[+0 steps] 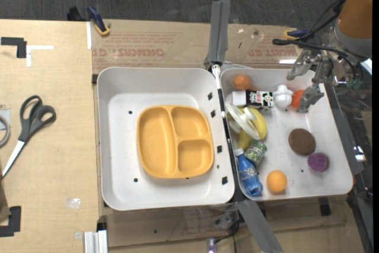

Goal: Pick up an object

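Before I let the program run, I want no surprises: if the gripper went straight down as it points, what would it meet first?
Probably the small red-orange object beside the gripper fingers, else the right bin floor; depth is unclear.

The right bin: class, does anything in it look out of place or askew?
The blue bottle lies on its side against the left wall of the right bin, in a heap with a banana and a green can. The other items lie apart. Nothing looks spilled or broken.

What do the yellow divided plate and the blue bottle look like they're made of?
The divided plate looks like molded plastic: uniform yellow-orange, smooth, with a soft sheen. The blue bottle also seems to be plastic, glossy with a printed label, though it is too small to be sure.
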